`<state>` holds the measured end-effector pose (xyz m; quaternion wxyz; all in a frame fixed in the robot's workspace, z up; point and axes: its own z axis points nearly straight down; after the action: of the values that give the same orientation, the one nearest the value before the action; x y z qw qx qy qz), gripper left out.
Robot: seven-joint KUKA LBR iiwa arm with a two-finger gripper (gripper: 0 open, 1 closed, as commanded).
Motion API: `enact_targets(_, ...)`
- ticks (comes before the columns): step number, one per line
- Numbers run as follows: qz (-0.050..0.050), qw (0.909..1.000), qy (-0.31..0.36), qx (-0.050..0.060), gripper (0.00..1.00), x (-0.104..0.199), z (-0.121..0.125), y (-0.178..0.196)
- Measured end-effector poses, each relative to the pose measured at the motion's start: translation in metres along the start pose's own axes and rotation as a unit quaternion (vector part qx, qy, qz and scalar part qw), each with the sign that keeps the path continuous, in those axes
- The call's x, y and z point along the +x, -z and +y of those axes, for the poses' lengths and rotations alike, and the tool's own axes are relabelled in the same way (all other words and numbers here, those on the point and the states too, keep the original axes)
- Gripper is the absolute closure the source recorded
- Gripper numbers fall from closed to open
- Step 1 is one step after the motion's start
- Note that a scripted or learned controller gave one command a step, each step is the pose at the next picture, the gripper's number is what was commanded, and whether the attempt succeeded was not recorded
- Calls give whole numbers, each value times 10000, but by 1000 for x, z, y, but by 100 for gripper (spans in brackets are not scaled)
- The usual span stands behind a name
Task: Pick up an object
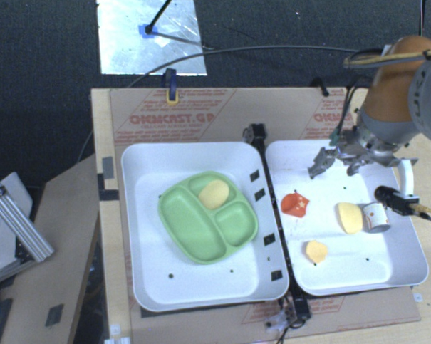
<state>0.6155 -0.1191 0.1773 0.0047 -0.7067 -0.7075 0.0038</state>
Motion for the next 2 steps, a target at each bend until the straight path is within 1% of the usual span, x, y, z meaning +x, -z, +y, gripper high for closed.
enact_targets(1, -8, 10000, 10, -68, 0, 0, 3, 8)
enact_targets(2, -8, 10000, -1, -49, 0, -9, 7, -41)
